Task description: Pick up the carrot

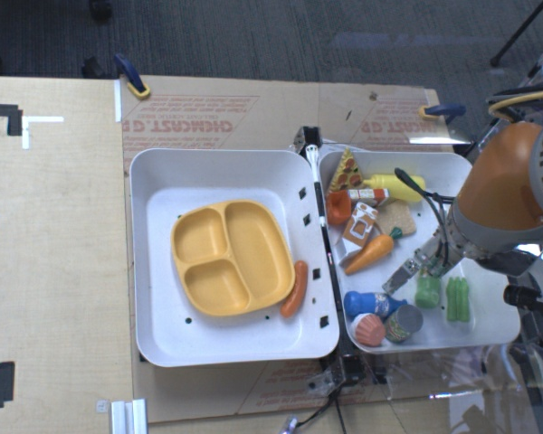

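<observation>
The carrot is not yet picked up: it lies loose in the right bin and nothing of mine is around it, so the reach, the closing and the lift are all, as I judge it, left to do.

Going from the left, the surface [45,242] is pale wood, with a sheet of cardboard [217,116] under the bins. The left bin [154,333] holds a yellow divided plate [233,257] with three compartments, none of them with anything in it, and a sausage [294,288] lying just beside the plate's right edge, on the bin floor.

The right bin [489,328] is crowded. At its top left are a pizza slice [346,166], a tomato [338,208] and a small carton [362,224]; a yellow bottle [389,188] and a slice of bread [399,217] lie beside them. The carrot [371,252] rests below the carton, slanted, its green top up toward the bread. Lower down sit a blue toy [364,304], a pink shell-like piece [369,331] and a tin can [404,323].

My gripper [414,269] hangs just to the right of the carrot, near it but apart. Whether it is spread or closed I cannot tell from this angle. Two green vegetables [442,297] lie past it.
</observation>
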`<action>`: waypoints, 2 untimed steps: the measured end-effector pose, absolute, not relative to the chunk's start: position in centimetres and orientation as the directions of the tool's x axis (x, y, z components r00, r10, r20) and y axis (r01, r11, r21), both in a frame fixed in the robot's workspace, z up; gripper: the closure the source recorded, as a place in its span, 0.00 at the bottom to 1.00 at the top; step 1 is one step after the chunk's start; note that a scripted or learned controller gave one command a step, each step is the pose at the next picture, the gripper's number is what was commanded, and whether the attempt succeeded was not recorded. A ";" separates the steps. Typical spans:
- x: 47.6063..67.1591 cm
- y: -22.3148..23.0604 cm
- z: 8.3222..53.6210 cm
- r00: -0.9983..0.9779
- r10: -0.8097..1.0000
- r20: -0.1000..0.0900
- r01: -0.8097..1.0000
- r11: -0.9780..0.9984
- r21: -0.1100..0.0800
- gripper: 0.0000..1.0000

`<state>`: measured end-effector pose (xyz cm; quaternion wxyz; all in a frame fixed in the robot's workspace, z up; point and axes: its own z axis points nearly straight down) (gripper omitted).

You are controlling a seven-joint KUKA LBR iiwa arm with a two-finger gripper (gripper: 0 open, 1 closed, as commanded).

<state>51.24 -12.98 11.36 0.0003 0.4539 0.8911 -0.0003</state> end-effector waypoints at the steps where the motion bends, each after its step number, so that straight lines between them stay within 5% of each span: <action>1: 57.8 -11.1 9.2 -0.245 0.969 -0.002 0.969 0.245 -0.002 0.00; 2: 62.9 -15.1 9.1 -0.088 0.996 -0.002 0.996 0.088 -0.007 0.00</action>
